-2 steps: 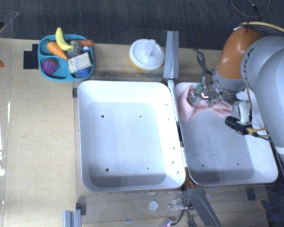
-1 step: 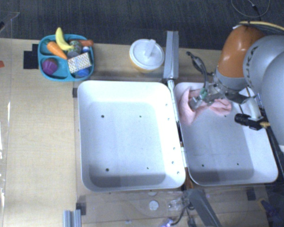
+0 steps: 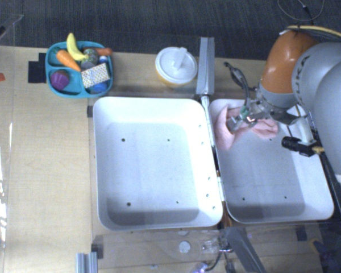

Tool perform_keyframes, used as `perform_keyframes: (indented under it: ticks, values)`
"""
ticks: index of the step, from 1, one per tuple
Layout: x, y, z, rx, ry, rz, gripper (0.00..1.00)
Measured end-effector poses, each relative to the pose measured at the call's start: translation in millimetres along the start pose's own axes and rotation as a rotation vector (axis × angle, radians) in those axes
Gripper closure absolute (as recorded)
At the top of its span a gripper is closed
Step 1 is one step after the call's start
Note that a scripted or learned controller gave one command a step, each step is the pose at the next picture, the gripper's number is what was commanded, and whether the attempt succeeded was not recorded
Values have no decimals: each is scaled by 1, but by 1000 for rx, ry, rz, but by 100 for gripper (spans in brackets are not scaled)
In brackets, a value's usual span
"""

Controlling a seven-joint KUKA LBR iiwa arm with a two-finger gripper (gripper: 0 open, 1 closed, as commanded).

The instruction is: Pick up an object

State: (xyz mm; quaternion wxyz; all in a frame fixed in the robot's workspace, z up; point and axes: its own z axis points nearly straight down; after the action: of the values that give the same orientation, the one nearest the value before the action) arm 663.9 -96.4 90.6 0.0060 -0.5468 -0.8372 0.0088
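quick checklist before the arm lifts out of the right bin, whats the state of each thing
1. Tool over the target: ok, it sits at the pink cloth in the right bin, near the bin's far left corner.
2. Cloth actually gripped: cannot tell, the wrist hides the contact.
3. Cloth free of the rim: not ok, its left part lies against the wall next to the left bin.
4. Lift path above: ok, nothing is seen overhanging the bin there.
5. Black cable by the wrist: cannot tell whether it could snag.
6. Outside items clear: ok, the blue tray and white lidded cup stand on the bench beyond the bins.
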Motion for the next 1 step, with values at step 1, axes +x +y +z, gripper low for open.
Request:
perform_keyframes:
  ticks: [1]
  values:
    - [2, 7, -39, -25, -1, 147, 0]
